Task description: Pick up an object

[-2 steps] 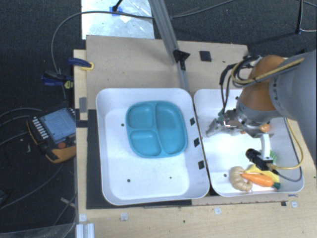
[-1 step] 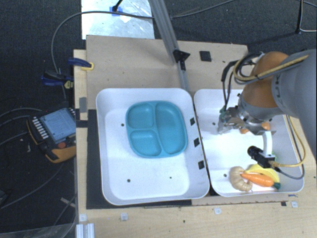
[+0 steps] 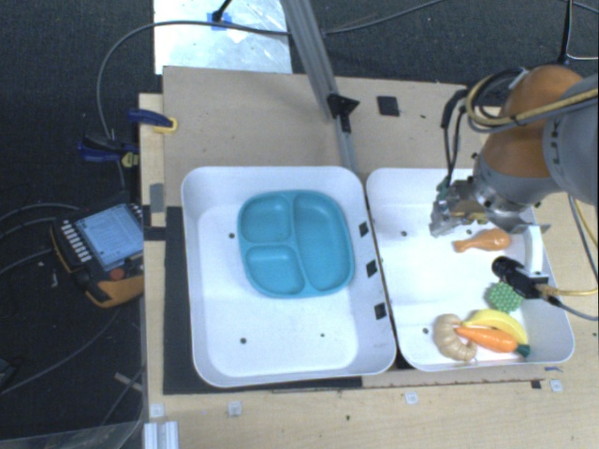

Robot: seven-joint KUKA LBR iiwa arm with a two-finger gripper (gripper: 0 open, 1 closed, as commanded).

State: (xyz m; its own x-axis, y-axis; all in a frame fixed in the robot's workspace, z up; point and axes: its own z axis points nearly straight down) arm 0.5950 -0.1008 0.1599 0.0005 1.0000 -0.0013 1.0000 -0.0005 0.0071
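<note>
**Q:** What is on the table (image 3: 253, 120)?

**A:** Two shallow white bins sit side by side. The left bin (image 3: 281, 344) holds a blue divided plate (image 3: 297, 243), lying flat towards its far end. The right bin (image 3: 421, 279) holds several toy foods.

**Q:** Where exactly are the toys?

**A:** A tan drumstick (image 3: 484, 242) lies near the middle of the right bin, towards its right wall. Nearer the camera, by the same wall, is a small green knobbly piece (image 3: 504, 296). In the near right corner, a yellow banana (image 3: 499, 321), an orange carrot (image 3: 489, 338) and a beige lumpy piece (image 3: 453, 338) are bunched together, touching.

**Q:** And the robot?

**A:** The grey arm (image 3: 533, 129) reaches in from the right. Its end effector (image 3: 449, 215) is low over the far part of the right bin, just beside the drumstick, on that toy's left. From this slanted view I cannot tell whether it is wide or narrow.
</note>
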